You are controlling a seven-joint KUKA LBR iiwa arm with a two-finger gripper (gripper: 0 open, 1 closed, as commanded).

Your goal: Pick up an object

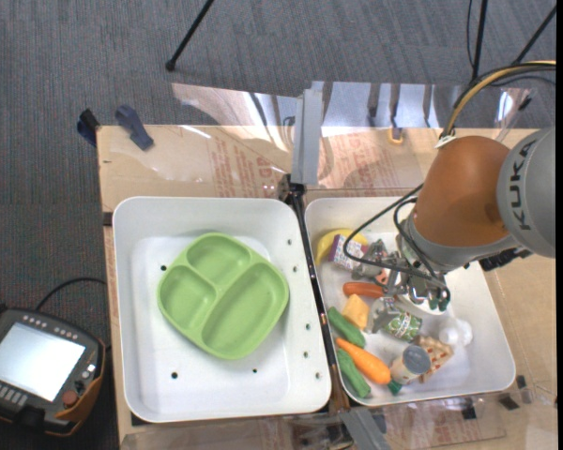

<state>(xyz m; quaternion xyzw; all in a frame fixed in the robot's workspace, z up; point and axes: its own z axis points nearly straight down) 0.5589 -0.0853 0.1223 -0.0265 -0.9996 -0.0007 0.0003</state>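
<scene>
Arm [469,200]: closest to the camera, big and orange, hanging over the right bin [500,345].
Gripper [415,287]: low in the toy pile; I cannot tell how it is set.
Carrot [363,361]: just past the gripper, near the front wall, lying flat.
Feel: looks light, hard and a bit slippery.
Where to grab: across its fat middle.
Green plate [223,294]: alone in the left bin [141,382].

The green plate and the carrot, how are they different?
The green plate is big, flat and split into three sections; the carrot is small, long and pointed. The plate lies alone in the left bin; the carrot lies crowded among other toy food in the right bin, near the gripper. The plate is green, the carrot orange. Both lie in white bins.
</scene>
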